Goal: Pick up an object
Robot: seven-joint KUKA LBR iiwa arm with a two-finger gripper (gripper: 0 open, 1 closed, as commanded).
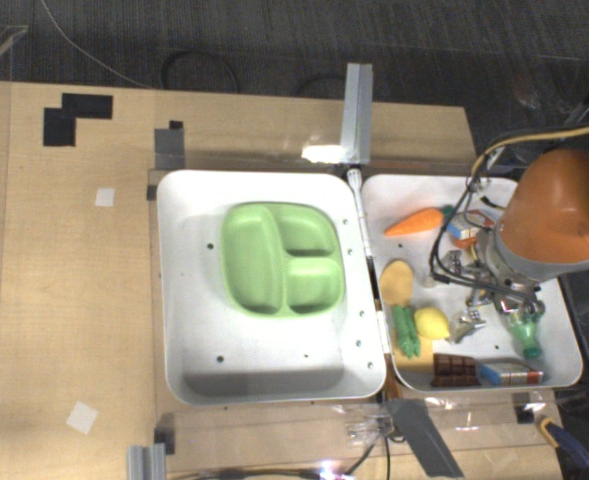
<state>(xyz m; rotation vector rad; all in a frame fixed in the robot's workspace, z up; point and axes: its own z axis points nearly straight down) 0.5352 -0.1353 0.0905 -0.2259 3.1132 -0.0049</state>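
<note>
My tool [471, 320] low in right bin [564, 363], beside lemon [432, 323]; whether spread or pinched, cannot tell. Nothing visibly held. Approach step, I judge. Next: center over lemon, close, lift straight.

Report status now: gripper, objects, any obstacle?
Gripper low in right bin, nothing seen held. Lemon beside it. Carrot, chocolate close around.

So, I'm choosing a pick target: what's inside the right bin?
The right bin holds a carrot, potato, lemon, green vegetable, chocolate bar and marker. The arm covers the rest.
</note>
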